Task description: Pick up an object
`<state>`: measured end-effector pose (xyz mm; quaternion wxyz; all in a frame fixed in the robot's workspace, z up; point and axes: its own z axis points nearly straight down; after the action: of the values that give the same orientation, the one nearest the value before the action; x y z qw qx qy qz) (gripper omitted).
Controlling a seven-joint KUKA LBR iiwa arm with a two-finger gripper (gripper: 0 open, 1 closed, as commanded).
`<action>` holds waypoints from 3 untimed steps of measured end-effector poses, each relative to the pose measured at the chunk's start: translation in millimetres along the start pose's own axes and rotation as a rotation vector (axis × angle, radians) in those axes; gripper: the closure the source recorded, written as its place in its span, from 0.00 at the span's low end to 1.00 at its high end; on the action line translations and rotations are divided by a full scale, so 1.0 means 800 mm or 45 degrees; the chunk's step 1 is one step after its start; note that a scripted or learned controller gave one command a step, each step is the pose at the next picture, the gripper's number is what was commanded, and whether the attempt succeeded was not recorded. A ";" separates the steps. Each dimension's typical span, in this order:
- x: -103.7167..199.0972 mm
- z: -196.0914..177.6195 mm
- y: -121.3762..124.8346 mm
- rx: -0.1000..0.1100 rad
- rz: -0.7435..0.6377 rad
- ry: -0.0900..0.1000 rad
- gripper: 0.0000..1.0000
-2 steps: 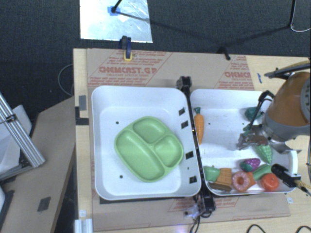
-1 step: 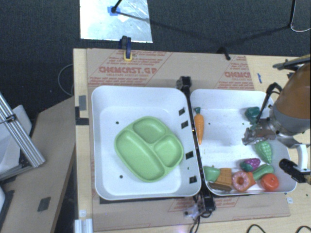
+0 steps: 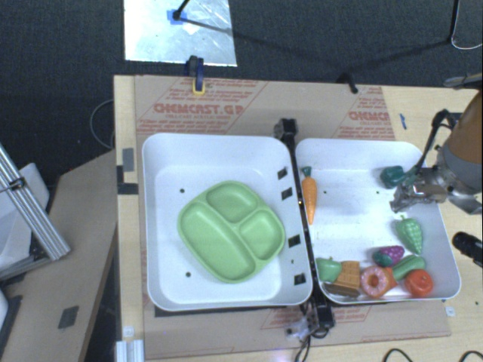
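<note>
Gripper (image 3: pixel 408 194) over right bin (image 3: pixel 355 168), above green toy (image 3: pixel 411 234); finger opening unresolved, cannot tell if anything is held

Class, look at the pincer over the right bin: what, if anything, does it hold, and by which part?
Cannot be told. The pincer hangs over the right bin between the teal toy and green leafy toy; no object shows in it.

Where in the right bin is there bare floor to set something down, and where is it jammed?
Bare floor lies mid-bin, between the carrot at the left wall and the gripper near the right. The near edge is crowded: donut, tomato, purple piece. The green divided plate fills most of the left bin.
</note>
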<state>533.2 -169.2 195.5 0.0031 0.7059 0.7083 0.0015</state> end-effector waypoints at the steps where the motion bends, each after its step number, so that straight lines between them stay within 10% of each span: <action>1: -0.001 -0.039 0.002 0.002 -0.001 0.001 1.00; 3: 0.120 -0.024 0.055 0.005 -0.008 0.005 1.00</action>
<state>576.6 -73.1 214.8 0.0006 0.7038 0.7104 0.0015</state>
